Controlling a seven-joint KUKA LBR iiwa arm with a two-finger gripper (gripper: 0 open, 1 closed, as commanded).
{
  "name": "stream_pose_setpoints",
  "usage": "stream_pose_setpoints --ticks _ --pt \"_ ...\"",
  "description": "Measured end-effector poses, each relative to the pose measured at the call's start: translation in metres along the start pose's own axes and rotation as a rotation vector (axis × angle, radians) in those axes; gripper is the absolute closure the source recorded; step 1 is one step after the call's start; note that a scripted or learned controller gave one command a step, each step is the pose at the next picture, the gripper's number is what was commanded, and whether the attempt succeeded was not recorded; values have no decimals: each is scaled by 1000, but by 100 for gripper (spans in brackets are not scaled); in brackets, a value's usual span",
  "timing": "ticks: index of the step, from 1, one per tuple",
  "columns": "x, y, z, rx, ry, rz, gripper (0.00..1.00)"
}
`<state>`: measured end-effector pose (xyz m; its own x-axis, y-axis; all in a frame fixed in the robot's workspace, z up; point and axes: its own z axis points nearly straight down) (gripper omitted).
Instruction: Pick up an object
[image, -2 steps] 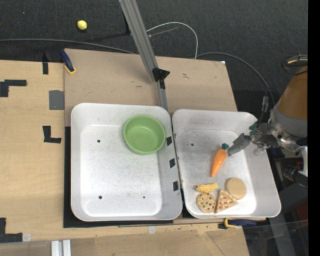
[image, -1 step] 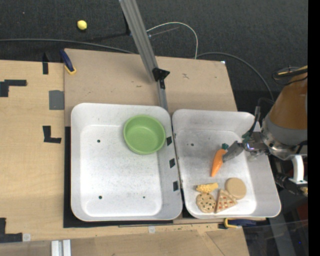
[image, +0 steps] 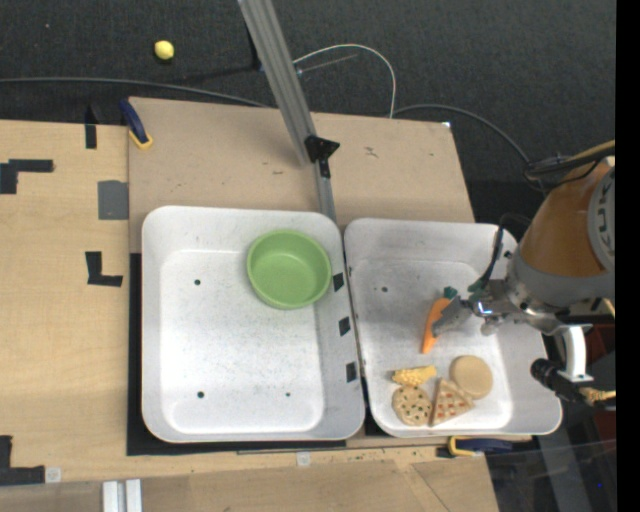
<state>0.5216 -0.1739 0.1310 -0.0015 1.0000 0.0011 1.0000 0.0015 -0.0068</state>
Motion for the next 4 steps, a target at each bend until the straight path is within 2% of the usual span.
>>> stream_pose_setpoints --ticks 1,2,3,4 --pt "0 1 -12 -3 0 -1 100" --pt "-1 2 -75 -11 -3 0 100" --pt "-1 2 -87 -7 -1 0 100" --pt "50 13 -88 -6 1 -6 100"
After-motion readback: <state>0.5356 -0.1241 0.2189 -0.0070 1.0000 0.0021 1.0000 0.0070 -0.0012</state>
